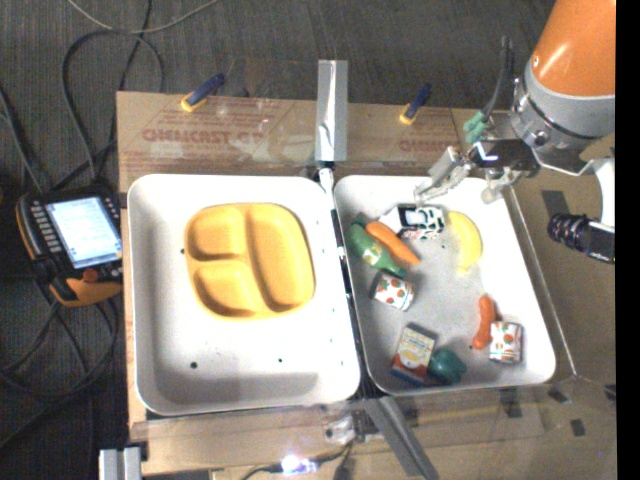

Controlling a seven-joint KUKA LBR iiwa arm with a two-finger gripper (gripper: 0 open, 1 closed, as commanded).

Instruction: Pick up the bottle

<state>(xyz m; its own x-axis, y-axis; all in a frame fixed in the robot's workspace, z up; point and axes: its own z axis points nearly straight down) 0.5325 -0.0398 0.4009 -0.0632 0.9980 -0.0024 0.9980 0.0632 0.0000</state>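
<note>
Barely begun: nothing lifted yet. Hangs over the far side of the right bin (pixel 447 303) by way of the tool (pixel 447 176), just beside a black-and-white carton (pixel 421 218); cannot tell whether apart or together, and nothing visibly clamped. Leaves the bottle (pixel 361 246) lying green and tilted by the bin's left wall, touching a carrot (pixel 393 241) laid across it. Remains to reach over, descend, close on the bottle and raise it.
</note>
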